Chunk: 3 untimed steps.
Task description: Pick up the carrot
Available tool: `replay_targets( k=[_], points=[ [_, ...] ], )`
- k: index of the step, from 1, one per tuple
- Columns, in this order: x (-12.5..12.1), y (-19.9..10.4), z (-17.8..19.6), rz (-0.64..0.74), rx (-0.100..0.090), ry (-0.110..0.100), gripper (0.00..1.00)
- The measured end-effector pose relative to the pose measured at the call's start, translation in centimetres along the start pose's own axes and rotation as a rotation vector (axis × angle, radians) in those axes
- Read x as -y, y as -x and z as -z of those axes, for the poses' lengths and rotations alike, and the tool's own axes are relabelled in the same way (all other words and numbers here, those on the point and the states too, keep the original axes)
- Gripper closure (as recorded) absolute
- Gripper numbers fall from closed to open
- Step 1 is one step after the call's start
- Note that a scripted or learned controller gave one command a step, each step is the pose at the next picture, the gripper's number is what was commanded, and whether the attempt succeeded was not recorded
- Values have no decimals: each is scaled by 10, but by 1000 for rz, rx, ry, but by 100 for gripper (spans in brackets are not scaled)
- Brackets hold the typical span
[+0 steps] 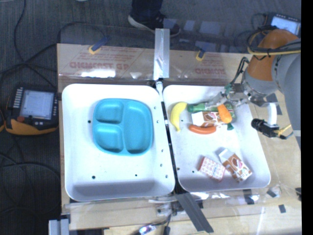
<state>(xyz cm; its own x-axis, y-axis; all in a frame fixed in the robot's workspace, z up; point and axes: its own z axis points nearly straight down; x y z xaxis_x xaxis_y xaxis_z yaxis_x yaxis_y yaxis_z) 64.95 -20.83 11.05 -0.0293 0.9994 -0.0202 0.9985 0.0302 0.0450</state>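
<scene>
The carrot (224, 113) is a short orange piece in the right bin (259, 151), near its far right part, lying against a small brown-and-white carton (209, 118). My gripper (229, 98) hangs just above and behind the carrot, at the end of the grey arm with the orange band (264, 68) that comes in from the right. From this angle the gripper's tip blends with the clutter under it, and I cannot make out whether it touches the carrot.
Around the carrot lie a banana (176, 114), a green vegetable (201, 106) and a red sausage (202, 129). Two small cartons (211, 169) (236, 166) sit at the bin's near side. The left bin (78, 175) holds a blue divided plate (122, 125).
</scene>
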Motion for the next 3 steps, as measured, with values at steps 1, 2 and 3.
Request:
replay_targets(
  k=[1,2,3],
  points=[
    [28,8,-17,285,-23,-24,0],
    [28,9,-8,285,-21,-24,100],
    [28,8,-8,286,-23,-25,0]
  ],
)
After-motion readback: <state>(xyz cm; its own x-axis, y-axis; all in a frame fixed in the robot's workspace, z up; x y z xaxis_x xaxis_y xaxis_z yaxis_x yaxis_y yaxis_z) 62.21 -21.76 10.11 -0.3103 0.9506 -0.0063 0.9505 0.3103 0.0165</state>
